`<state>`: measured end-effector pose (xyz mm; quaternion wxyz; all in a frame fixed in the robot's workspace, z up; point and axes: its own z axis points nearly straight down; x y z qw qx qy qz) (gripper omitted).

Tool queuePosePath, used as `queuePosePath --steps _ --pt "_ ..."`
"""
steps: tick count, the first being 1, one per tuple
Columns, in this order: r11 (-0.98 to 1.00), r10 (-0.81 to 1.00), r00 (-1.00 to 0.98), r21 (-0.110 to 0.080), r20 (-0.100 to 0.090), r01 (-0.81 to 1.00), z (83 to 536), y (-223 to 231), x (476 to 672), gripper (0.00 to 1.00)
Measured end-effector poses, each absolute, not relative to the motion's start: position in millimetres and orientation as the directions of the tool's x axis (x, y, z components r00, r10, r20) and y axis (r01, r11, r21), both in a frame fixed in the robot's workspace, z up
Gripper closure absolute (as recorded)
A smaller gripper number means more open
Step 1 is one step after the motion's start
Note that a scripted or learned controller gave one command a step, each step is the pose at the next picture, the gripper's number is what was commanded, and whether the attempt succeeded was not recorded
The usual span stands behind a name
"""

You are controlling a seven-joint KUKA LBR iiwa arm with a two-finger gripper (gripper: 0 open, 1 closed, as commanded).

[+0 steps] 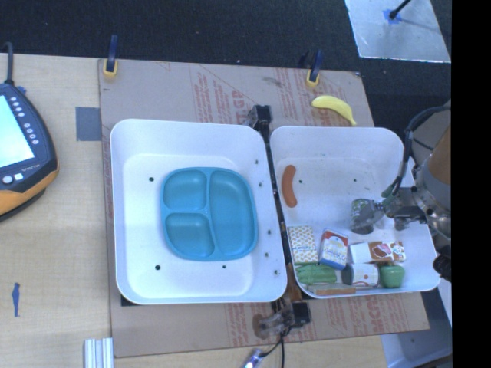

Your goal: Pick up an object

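The claw [367, 215] is hanging low over the right bin [337, 140], beside packets [334, 249] crowding its near edge; a blue divided plate [209, 211] is lying in the left bin [130, 205].

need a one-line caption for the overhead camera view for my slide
Gripper poised over the right bin above a cluster of toy food, blue divided plate in the left bin, banana on the bench.

A robotics lab is indicated: two white bins [192, 140] are set on a cardboard sheet [230, 83] clamped to a wooden bench [54, 267], a teach pendant [23, 152] is laid alongside, and toy food [334, 249] is gathered inside.
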<state>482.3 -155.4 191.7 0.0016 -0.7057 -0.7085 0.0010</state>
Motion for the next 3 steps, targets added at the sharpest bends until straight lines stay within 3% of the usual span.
queuePosePath --steps 1,2,3 --pt "0.007 1.000 -0.007 -0.006 0.002 1.000 90.8 -157.8 543.6 0.00" --pt "0.010 1.000 -0.010 -0.007 -0.001 1.000 101.4 -159.5 543.9 1.00" --pt "0.005 1.000 -0.005 -0.002 0.001 1.000 192.4 -83.8 559.9 1.00"
